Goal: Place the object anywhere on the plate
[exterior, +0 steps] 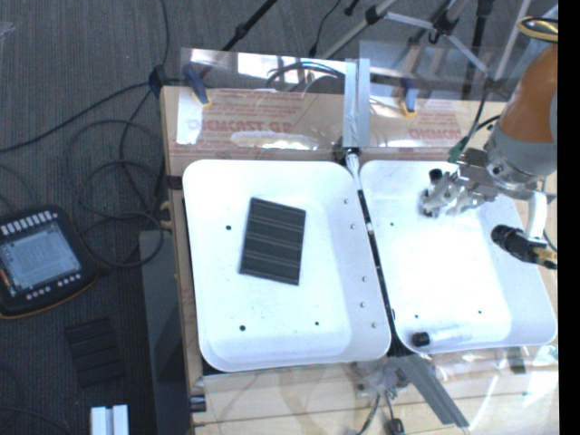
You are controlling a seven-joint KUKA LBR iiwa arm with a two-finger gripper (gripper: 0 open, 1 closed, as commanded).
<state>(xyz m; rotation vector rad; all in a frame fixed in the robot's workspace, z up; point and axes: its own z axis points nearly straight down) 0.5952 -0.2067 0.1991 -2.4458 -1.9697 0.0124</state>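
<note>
Dark ribbed plate [274,240] lying alone in left bin [213,324], gripper [441,198] over right bin [471,284], its grip unclear, small black-capped object [441,337] near front wall, pendant [38,259] on floor.

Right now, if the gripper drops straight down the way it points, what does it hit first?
Probably the bare white floor of the right bin. The gripper hangs over its upper part with nothing visible beneath it, though height is hard to judge. The dark plate lies in the left bin.

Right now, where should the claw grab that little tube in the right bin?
Probably grab the tube around its pale middle, coming straight down from above. It lies flat along the near wall of the bin, so squeezing across its thin width looks easiest.
</note>
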